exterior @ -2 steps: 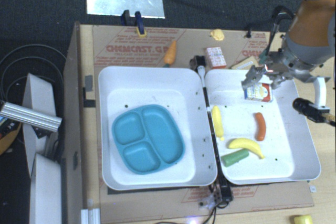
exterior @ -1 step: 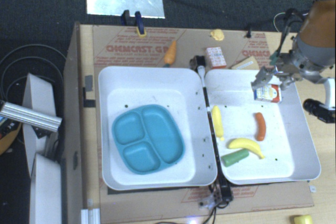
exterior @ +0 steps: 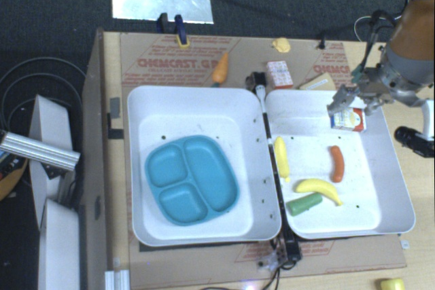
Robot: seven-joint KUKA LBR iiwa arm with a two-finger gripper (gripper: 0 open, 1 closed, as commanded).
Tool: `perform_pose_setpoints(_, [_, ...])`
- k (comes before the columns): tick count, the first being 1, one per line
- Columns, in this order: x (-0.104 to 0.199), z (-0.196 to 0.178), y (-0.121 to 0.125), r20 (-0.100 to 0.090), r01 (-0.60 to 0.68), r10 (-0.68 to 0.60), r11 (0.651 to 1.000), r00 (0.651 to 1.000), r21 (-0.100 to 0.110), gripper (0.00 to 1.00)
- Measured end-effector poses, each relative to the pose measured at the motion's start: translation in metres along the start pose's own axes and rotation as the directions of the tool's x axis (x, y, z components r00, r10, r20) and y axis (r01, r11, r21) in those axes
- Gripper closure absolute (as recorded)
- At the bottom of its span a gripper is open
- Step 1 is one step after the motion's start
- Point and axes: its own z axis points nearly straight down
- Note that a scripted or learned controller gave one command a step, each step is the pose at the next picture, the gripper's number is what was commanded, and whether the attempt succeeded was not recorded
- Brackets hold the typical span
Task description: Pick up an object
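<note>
The jaws (exterior: 345, 105) hang over the far right part of the right bin (exterior: 387, 214), just above a small red and white packet (exterior: 350, 120) that lies against the bin's far wall. Whether they are spread or pressed together I cannot tell, and nothing shows between them. Nearer the camera in the same bin lie an orange sausage (exterior: 336, 164), a yellow banana (exterior: 318, 188) touching a green pickle (exterior: 304, 203), and a yellow corn cob (exterior: 281, 157) along the left wall. The left bin (exterior: 143, 112) holds a blue divided plate (exterior: 192, 178). On the tabletop (exterior: 170, 61) beyond the bins lie a carrot (exterior: 220, 68) and a small pink box (exterior: 279, 74).
</note>
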Motion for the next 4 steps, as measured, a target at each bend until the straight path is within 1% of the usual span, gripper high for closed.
perform_pose_setpoints(1, [-0.014,-0.009,0.003,-0.001,0.0,0.0,1.0,1.0,0.0,1.0])
perform_pose_setpoints(2, [-0.071,0.033,0.03,0.001,-0.003,0.003,1.0,1.0,0.003,1.0])
perform_pose_setpoints(3, [-0.034,0.016,0.009,-0.002,0.006,-0.006,1.0,1.0,0.002,1.0])
perform_pose_setpoints(4, [-0.01,0.022,0.025,-0.001,0.006,-0.006,1.0,1.0,0.001,1.0])
